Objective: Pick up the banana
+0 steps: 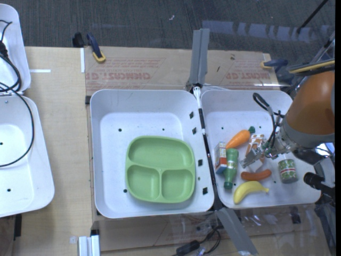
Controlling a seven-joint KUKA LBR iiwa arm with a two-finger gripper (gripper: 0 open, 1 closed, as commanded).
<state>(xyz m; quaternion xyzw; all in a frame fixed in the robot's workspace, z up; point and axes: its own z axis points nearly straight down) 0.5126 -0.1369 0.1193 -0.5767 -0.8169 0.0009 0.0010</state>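
**Gripper low in the right bin, banana lying free at its 6 o'clock**

The gripper (259,154) sits low in the right bin (224,108), reaching in from 3 o'clock under the grey arm (311,116) with its orange band. The metal at its tip is too small and cluttered to show whether it is spread or closed, so that cannot be told; nothing is seen clamped in it.

Just beside the tip, at its 9 o'clock, lies a small white and orange carton (257,142). At 10 o'clock an orange carrot (238,138) lies tilted. At 6 o'clock a red sausage-like piece (256,174) lies flat, and below that the banana (249,190) rests on the bin floor, apart from the gripper. A green bottle (230,167) lies at 8 o'clock, a white box (220,158) touching its left side. A small can (287,170) stands at 4 o'clock.

The left bin (106,143) holds a green divided plate (160,169).
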